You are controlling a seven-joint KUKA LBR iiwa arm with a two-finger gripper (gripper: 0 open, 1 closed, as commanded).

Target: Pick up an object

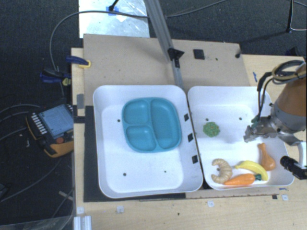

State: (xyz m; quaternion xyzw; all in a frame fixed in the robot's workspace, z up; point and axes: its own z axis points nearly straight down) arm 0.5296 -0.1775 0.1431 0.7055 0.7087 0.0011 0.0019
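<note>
The right bin (225,97) holds a green broccoli piece (211,129) near its left side. Along its front lie a tan croissant (221,169), an orange carrot (239,179), a yellow banana (253,168) and a brown drumstick (266,157). My gripper (254,132) hangs over the right part of this bin, just above and left of the drumstick, with nothing seen between its fingers. The broccoli lies about a hand's width to its left.
The left bin (108,128) carries a blue divided plate (151,123). A grey pole (160,28) slants over the back of the bench. Clamps and a handheld device (53,126) lie off the bench at left. Cables loop by the arm at right.
</note>
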